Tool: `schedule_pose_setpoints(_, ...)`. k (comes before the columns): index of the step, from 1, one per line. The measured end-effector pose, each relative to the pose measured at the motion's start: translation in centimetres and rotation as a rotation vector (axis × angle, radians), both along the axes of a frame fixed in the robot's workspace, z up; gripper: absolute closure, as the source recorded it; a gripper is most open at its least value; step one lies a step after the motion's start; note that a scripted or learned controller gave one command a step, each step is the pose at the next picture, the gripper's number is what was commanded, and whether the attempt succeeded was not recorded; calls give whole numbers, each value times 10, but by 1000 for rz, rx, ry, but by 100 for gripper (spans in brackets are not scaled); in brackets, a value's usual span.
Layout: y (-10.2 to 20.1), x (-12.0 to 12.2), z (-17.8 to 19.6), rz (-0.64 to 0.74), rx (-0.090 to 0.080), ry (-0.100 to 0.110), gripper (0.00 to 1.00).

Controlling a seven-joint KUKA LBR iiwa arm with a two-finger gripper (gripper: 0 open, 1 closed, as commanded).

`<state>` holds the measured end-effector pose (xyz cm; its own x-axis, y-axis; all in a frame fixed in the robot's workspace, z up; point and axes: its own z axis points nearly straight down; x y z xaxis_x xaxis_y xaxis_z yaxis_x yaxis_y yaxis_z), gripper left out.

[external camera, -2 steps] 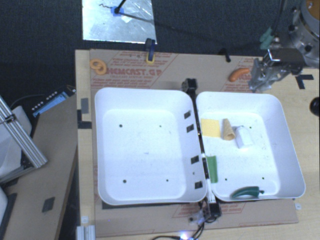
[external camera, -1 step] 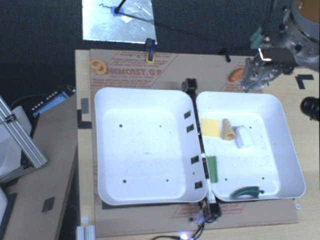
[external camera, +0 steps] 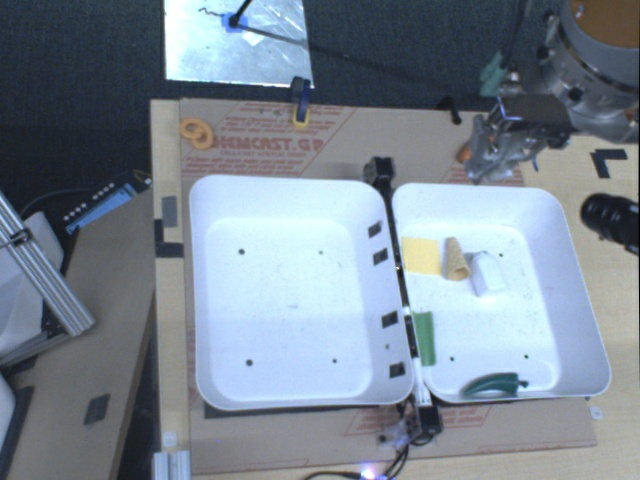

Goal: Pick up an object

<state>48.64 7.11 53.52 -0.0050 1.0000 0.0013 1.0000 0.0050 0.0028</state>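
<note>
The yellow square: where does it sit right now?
The yellow square lies flat in the right bin, near its left wall, touching the tan cone-shaped piece on its right.

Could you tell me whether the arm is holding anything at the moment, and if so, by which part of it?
Nothing is held. The pincer hangs above the bench behind the right bin, with nothing visible between its tips.

The arm (external camera: 600,38) enters at the upper right of the frame, orange band at the top edge, its gripper (external camera: 497,153) hanging low at its left.
</note>
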Motion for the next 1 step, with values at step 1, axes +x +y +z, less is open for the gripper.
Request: schedule_pose_setpoints(1, 18, 0, 0, 0, 0, 0, 100)
